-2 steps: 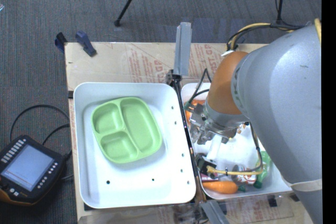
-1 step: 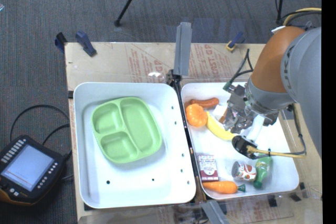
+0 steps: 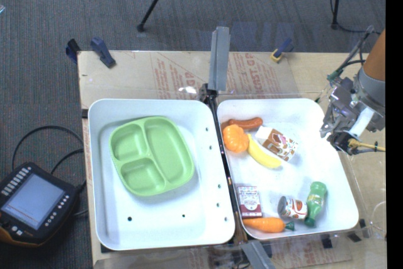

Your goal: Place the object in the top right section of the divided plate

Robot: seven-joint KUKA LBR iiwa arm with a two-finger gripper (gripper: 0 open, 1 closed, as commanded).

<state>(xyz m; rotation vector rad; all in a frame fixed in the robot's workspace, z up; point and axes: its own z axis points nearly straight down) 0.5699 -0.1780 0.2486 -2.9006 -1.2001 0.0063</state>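
Observation:
A green divided plate (image 3: 152, 155) with three sections lies in the left white bin (image 3: 107, 223); nothing rests on it. In the right bin (image 3: 330, 167) lie a red sausage (image 3: 246, 123), an orange round fruit (image 3: 235, 138), a yellow banana (image 3: 263, 155), a white and brown carton (image 3: 278, 143), a small red box (image 3: 250, 200), a can (image 3: 289, 207), a green bottle (image 3: 315, 201) and a carrot (image 3: 267, 224). My gripper (image 3: 331, 127) hangs over the right bin's far right rim, apart from every object, with nothing visibly in it.
A grey upright post (image 3: 220, 63) stands behind the joint of the two bins. Blue and yellow clamps (image 3: 101, 51) sit along the bench's back edge. A teach pendant (image 3: 33, 201) lies on the floor at the left.

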